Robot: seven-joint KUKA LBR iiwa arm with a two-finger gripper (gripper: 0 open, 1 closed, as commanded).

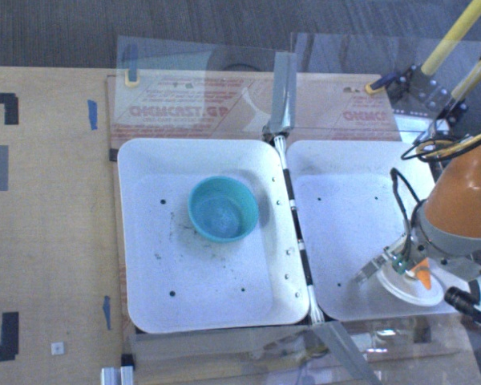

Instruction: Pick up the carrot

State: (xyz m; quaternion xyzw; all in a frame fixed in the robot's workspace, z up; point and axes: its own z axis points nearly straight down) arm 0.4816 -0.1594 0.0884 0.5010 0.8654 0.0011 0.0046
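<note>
Down at the near right corner of the right bin (345,215) you have the pincer (385,267), hanging low under the orange band of the arm (465,203). You cannot tell from this angle whether it is wide or narrow: one pale finger pokes out leftward over the bin floor, and the rest is tucked beneath the wrist.

Just to the right of the pincer, almost against it, you can see a small bright orange sliver, the carrot (422,276). It lies on a white round disc (413,287) at the bin's near edge. Little of it shows: a short wedge of plain orange, partly hidden by the wrist, so you cannot judge its full shape. You also cannot tell whether it sits between the fingers or merely beside them.

Well to the left of the pincer, in the left bin (144,279), a teal bowl (223,208) stands upright.

Far behind the pincer, against the bench (48,215), clear panels carry reddish mirrored print. The large word looks like "CHEMCAST", though the reversed lettering is faint, and the smaller lines are too blurred to read.
</note>
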